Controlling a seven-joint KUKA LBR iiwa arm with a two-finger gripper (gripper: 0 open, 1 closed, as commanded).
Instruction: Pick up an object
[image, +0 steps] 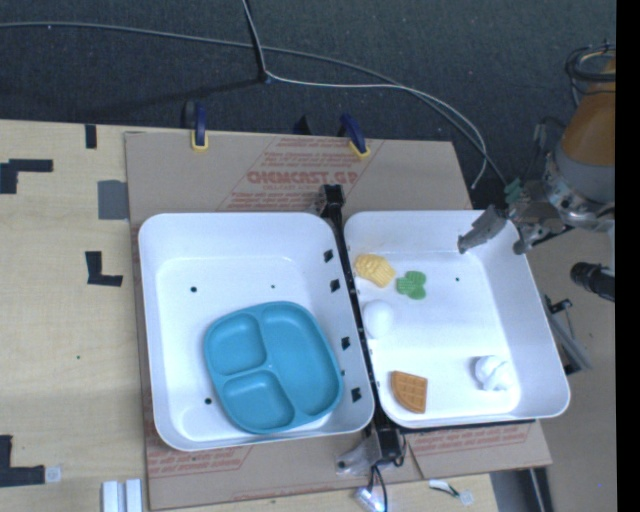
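Observation:
The right bin holds several small objects. A yellow ridged piece lies at its far left, with a green leafy piece just beside it. A white round piece sits against the left wall. An orange waffle-like piece lies at the front, and a white crumpled piece at the front right. My gripper hovers over the bin's far right corner, open, with nothing between its fingers. It is well apart from every object.
The left bin holds a blue divided plate. A black divider with clips joins the two bins. Both stand on cardboard held by clamps at the back. A cable runs above the bench.

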